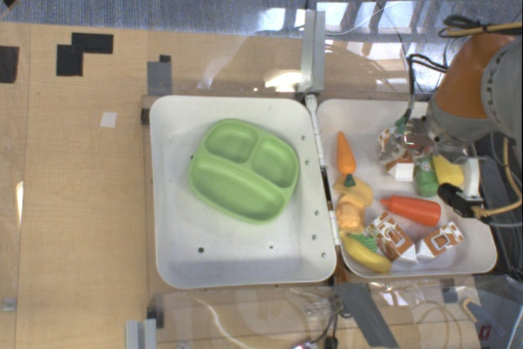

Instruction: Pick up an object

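Observation:
The right bin [482,257] holds several toy foods. A small orange carrot [346,153] lies near its left wall, with a pale yellow lump [353,204] and a banana [365,252] below it. A red-orange carrot-like piece [413,210] lies in the middle. Two brown-and-white cartons [389,234] [442,239] sit near the front. A green piece [425,177] and a yellow piece [449,171] lie at the right. My gripper [402,146] is low in the bin's back part, just above a small white block [400,171], left of the green piece.
The left bin [176,257] carries a green divided plate [243,169] near its middle. A metal post [313,53] stands behind the wall between the bins. Cables [425,65] run behind the right bin, and the arm's orange band [467,86] hangs over its back right corner.

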Controlling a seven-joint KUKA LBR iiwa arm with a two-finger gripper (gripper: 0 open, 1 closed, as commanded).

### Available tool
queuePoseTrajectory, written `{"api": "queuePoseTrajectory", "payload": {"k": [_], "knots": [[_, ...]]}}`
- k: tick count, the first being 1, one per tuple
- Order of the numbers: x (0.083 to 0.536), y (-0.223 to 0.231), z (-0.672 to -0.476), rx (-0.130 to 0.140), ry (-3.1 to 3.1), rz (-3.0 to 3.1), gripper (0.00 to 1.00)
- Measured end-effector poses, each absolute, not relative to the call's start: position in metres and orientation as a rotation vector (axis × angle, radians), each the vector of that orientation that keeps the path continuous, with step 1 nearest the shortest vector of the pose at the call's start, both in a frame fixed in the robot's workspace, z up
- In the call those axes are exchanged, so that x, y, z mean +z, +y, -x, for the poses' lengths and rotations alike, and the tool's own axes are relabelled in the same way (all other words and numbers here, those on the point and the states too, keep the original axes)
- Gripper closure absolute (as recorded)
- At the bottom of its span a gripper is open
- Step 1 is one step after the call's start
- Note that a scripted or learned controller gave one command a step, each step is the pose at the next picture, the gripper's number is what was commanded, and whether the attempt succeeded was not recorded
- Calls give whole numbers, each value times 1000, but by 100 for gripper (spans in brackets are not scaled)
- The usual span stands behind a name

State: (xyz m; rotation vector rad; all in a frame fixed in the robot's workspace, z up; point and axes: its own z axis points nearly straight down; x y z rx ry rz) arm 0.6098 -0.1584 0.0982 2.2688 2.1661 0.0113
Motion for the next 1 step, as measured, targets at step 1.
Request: {"api": "queuePoseTrajectory", "payload": {"k": [1], "knots": [[194, -120, -614, 1, 2090, -2345, 100]]}}
